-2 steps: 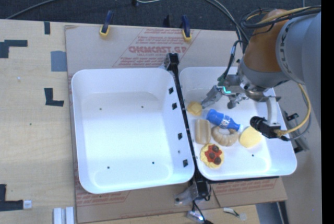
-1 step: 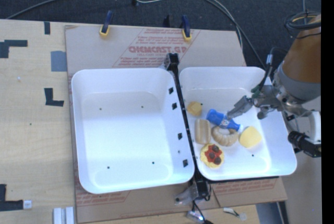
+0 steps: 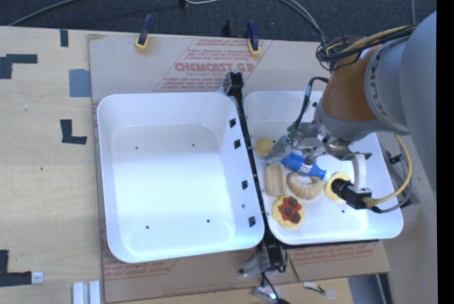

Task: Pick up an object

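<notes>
My gripper [image 3: 298, 154] is low in the right bin [image 3: 379, 224], right over a blue object [image 3: 296, 164] that lies among toy foods. A small yellow piece [image 3: 264, 147] sits to its left by the divider. Just below it lie a tan bread piece [image 3: 274, 180] and a pale ring-shaped pastry [image 3: 305, 188]. A yellow tart with red topping [image 3: 289, 211] rests near the front wall, and a yellow round piece [image 3: 336, 186] lies to the right. The wrist hides part of the blue object.
The left bin [image 3: 113, 175] stands beside the right one, split from it by a black divider [image 3: 245, 154]. The arm's orange band [image 3: 347, 93] and cables [image 3: 386, 200] hang over the right bin's right half. Clamps [image 3: 144, 35] hold the board at the back.
</notes>
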Available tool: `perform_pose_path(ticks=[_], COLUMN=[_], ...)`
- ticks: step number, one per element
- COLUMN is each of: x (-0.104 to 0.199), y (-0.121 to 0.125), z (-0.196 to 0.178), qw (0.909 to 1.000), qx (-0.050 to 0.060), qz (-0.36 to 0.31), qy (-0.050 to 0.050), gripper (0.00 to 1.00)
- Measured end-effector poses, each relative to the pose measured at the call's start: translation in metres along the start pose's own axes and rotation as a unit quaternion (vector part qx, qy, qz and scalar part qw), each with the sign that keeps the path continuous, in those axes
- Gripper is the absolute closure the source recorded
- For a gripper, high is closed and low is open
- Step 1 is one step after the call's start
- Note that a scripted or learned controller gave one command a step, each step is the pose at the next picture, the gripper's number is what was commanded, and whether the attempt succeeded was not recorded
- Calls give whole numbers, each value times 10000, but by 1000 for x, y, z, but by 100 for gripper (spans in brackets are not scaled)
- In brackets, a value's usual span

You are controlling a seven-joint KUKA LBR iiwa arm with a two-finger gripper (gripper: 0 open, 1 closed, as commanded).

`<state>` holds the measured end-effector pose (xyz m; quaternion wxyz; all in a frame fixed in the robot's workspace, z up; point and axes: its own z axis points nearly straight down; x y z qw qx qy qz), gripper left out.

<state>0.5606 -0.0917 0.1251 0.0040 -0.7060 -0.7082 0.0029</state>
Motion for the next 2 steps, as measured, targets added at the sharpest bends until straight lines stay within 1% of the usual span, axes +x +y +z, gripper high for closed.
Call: perform_pose_path(ticks=[1,2], x=[-3,-91], y=[7,-37], z=[18,41], qw=[9999,9998], qx=[-102,-43], qz=[18,175], qy=[-21,-17], gripper=[0,0])
